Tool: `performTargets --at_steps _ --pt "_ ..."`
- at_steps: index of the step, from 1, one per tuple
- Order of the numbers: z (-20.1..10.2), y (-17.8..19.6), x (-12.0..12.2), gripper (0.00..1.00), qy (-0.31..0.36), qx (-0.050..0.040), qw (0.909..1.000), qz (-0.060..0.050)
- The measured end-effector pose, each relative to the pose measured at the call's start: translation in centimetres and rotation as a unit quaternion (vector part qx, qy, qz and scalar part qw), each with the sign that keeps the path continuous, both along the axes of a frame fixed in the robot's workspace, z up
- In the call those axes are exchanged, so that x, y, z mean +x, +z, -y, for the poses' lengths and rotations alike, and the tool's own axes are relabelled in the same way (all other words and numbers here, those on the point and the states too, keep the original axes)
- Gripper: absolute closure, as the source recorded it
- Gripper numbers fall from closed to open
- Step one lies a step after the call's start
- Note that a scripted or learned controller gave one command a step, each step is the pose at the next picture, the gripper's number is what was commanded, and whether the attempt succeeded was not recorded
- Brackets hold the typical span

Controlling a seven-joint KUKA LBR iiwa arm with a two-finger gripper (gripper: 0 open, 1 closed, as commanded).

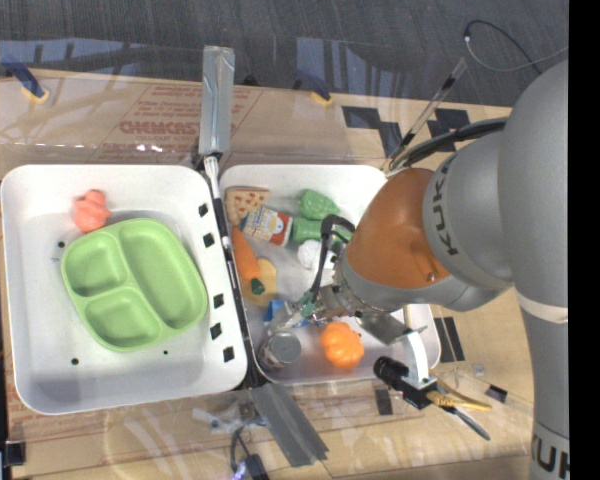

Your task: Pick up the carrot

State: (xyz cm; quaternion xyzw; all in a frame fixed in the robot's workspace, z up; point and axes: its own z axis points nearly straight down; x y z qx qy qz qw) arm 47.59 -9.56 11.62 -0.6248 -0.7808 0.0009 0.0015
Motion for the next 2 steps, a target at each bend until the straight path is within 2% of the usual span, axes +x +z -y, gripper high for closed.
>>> performTargets --at_steps 1,2 --pt "-0.7 7.6 2.7 0.00 -0.015 -0.0001 0.9999 0.001" --pt "-0.1 -2.0 0.1 0.00 -0.012 0.0005 0.9999 -0.001"
